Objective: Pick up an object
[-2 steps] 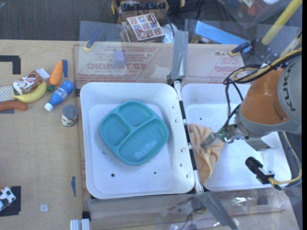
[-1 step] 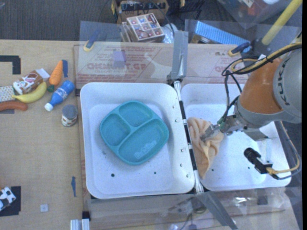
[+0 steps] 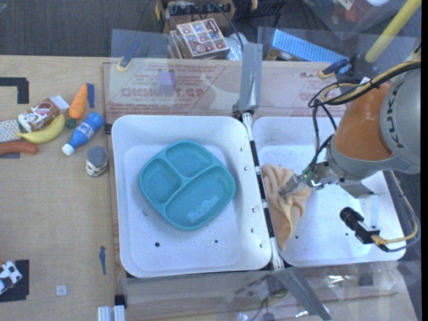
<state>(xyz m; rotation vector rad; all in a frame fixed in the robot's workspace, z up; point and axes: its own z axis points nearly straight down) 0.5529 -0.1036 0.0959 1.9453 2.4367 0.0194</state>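
Two white bins sit side by side on a wooden worktop (image 3: 53, 233).

Bunched against the left wall of the right bin (image 3: 321, 246), the tan cloth (image 3: 284, 199) has a fold pinched between the closed claw (image 3: 294, 189), which reaches in from the right, probably because the raised crease gives it purchase. Beside it, the left bin (image 3: 134, 246) holds a teal plate (image 3: 187, 184) lying flat; toy food and bottles lie outside, well apart.

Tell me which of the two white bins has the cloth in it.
The right bin, the one the arm reaches into. The tan cloth lies against its left wall; the left bin holds a teal divided plate instead.
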